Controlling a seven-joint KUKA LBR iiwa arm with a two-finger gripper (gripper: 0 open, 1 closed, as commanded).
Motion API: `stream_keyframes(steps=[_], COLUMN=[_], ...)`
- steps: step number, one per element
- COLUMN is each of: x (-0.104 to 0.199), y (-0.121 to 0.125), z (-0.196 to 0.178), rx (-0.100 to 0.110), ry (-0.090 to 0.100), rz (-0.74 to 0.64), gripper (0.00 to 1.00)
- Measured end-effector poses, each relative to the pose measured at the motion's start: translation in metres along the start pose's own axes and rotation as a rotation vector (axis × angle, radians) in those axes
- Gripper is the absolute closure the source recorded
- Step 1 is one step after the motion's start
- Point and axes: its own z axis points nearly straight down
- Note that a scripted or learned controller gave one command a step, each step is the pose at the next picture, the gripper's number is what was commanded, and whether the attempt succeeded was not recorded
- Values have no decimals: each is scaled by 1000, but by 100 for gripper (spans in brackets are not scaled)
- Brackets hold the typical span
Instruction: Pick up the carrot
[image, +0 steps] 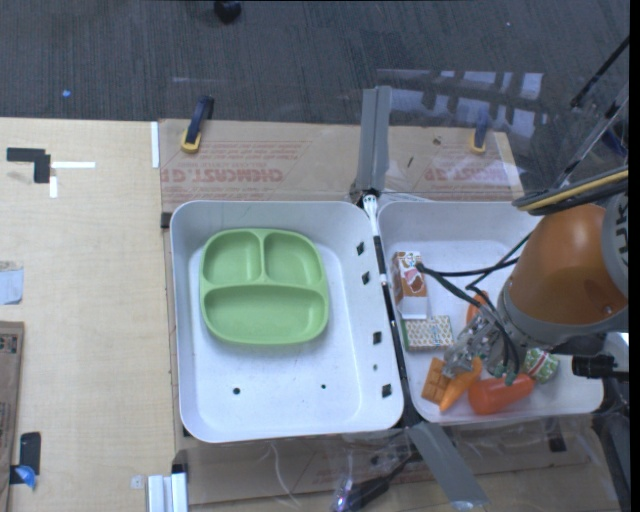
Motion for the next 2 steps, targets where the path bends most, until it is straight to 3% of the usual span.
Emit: stream_keyframes(steps=[1, 2], x=[23, 23], y=[38, 38], z=[-91, -91], rx=[2, 2], ry=[1, 1], rz=[470, 470], gripper=[100, 0])
